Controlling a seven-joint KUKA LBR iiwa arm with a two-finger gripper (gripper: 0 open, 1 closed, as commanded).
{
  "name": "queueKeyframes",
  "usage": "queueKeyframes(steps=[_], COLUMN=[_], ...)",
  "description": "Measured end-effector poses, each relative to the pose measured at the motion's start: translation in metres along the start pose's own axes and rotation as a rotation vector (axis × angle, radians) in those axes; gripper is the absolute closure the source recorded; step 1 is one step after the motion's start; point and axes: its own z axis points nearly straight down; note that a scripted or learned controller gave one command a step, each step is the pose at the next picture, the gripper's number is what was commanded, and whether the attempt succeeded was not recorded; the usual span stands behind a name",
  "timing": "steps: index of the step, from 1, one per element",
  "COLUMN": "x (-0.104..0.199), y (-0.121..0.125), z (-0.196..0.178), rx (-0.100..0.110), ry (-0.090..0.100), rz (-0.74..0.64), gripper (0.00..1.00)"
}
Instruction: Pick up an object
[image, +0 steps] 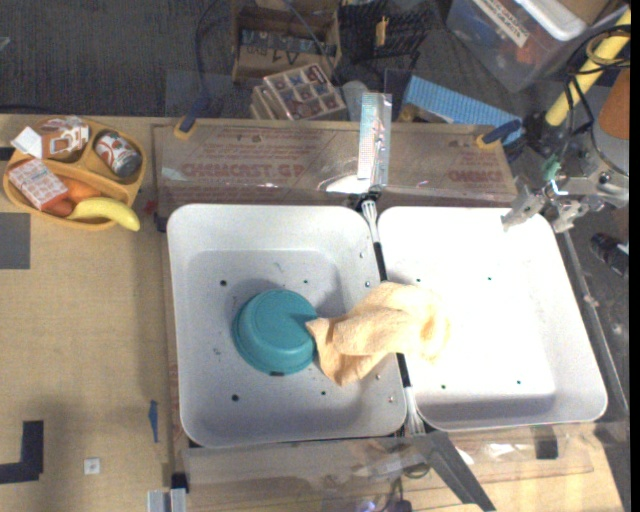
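Hanging over the far right corner of the right bin (560, 390), the fingers (527, 208) show too small to tell whether they are apart or together. Well to their left and nearer the camera, a yellow cloth (375, 335) drapes across the divide between both bins, touching a teal bowl (275, 330) in the left bin (200, 260).

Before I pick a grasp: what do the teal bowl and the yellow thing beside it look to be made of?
The teal bowl, lying upside down, looks like smooth moulded plastic: uniform colour, faint soft sheen, crisp round rim. The yellow cloth looks like soft matte fabric, maybe towelling: it is crumpled in folds and drapes limply over the divide between the left bin and the right bin.
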Motion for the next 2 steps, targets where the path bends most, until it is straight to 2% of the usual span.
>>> queueKeyframes(steps=[1, 2], x=[0.070, 0.105], y=[-0.035, -0.073], z=[0.064, 0.120], rx=[-0.001, 0.001], ry=[0.000, 0.001], rz=[-0.071, -0.008], gripper=[0.00, 0.00])
